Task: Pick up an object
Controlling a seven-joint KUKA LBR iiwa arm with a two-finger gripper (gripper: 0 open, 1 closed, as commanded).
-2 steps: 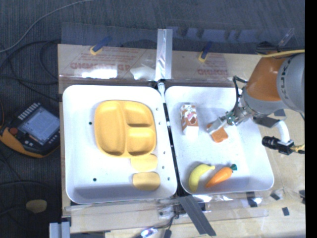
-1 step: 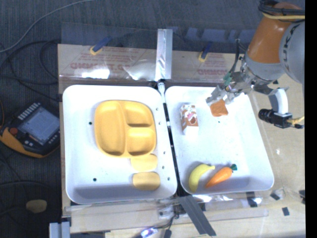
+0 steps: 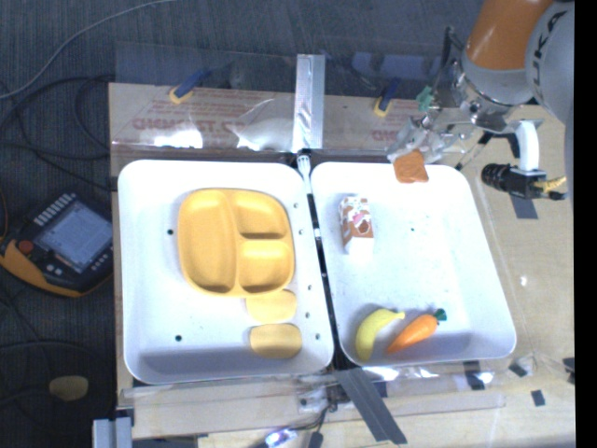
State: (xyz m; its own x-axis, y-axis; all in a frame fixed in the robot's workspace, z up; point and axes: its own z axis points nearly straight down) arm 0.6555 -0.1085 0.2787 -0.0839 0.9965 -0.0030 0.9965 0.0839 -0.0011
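Note:
My gripper [image 3: 415, 157] hangs over the far rim of the right bin [image 3: 485, 250], below the orange-banded wrist. A small orange piece [image 3: 410, 169] sits between its fingertips, lifted above the bin's back edge. In the right bin a small white and pink box [image 3: 355, 221] lies near the divider. A yellow banana [image 3: 374, 331] and an orange carrot [image 3: 413, 331] lie side by side at the front.
The left bin [image 3: 140, 278] holds a yellow divided plate [image 3: 233, 240] and two yellow pieces [image 3: 275, 340] in front of it. A handheld controller [image 3: 58, 243] lies at the far left, off the bench. Clamps and plastic wrap line the back edge.

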